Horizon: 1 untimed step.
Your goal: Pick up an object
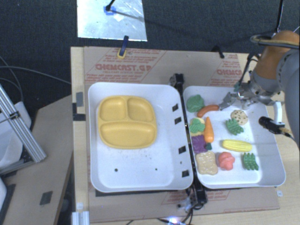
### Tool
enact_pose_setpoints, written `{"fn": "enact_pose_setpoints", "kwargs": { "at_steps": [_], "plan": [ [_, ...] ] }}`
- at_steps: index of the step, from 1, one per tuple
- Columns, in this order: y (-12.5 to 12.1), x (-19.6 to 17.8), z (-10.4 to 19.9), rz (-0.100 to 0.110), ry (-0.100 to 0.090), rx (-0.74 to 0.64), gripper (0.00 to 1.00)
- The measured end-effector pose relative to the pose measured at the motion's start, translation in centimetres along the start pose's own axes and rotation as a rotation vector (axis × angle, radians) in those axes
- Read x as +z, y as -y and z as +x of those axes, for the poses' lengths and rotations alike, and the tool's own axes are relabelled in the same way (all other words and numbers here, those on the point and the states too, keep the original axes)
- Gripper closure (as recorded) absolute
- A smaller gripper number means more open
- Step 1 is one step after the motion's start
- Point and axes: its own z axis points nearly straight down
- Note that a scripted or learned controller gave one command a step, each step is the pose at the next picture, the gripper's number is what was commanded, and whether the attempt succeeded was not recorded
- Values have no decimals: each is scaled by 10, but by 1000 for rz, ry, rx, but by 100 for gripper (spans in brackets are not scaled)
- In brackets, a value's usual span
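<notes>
Toy foods (220, 144) crowd the right bin (274, 170); above them the pincer (230, 100) blurs, its spread indiscernible.

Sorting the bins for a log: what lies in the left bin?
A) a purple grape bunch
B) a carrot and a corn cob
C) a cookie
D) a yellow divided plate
D: the yellow divided plate sits in the left bin, while the toy foods lie in the right bin.

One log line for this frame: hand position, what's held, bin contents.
hand: over right bin, near sausage | held: nothing seen | right bin: toy food | left bin: yellow tray
</notes>
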Motion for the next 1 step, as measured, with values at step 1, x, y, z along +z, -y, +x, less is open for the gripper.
{"fn": "enact_pose_setpoints", "kwargs": {
  "at_steps": [1],
  "plan": [
    [120,-77,16,0,2,8,0]
  ]
}}
